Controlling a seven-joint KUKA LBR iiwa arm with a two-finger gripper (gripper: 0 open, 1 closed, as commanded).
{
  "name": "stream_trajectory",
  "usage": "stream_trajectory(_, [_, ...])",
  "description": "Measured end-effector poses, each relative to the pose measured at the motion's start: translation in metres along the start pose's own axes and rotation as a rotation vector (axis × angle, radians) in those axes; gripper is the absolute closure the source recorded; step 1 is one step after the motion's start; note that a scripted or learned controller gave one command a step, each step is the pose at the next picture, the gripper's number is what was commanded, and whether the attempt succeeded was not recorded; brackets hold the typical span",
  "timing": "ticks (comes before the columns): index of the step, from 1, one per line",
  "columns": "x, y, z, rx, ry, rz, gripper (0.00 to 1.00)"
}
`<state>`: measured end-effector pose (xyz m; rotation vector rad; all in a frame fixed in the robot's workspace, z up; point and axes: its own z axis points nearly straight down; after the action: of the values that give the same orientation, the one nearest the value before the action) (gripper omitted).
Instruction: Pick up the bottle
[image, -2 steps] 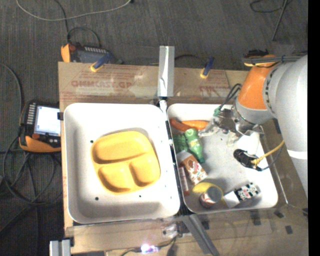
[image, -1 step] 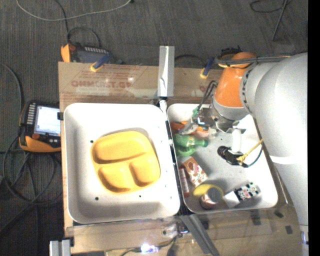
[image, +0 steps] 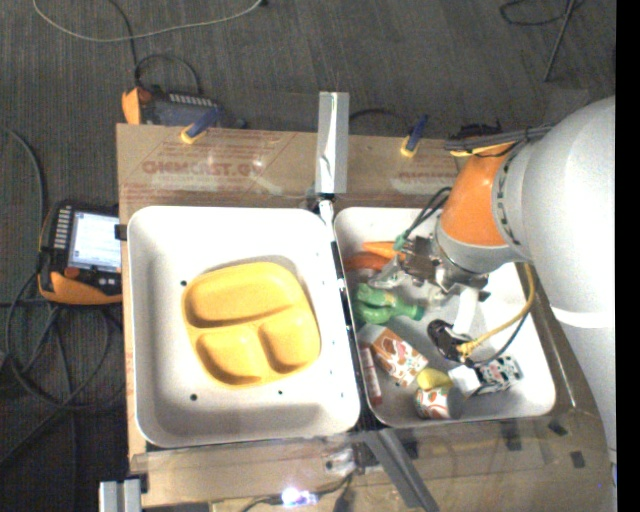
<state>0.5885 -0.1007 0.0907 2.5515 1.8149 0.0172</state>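
Reaching into the right bin (image: 545, 395), the gripper (image: 405, 285) sits low over the green bottle (image: 383, 303), which lies near that bin's left wall beside an orange piece (image: 372, 252); this looks like the approach-to-grasp step, and whether the tool is apart or together I cannot tell. Next it needs to settle squarely around the bottle and lift straight up. Room is tight: the wall is close, and a snack pack (image: 398, 360) and small carton (image: 432, 398) crowd the front. The left bin (image: 150, 300) holds a yellow tray (image: 252, 320).
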Motion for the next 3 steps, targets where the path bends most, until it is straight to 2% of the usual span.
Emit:
stream_trajectory(1, [-0.001,0.000,-0.008,0.002,-0.002,0.000,1.00])
stream_trajectory(2, [-0.001,0.000,-0.008,0.002,-0.003,0.000,0.00])
stream_trajectory(3, [-0.004,-0.011,0.000,-0.003,-0.005,-0.077,0.00])
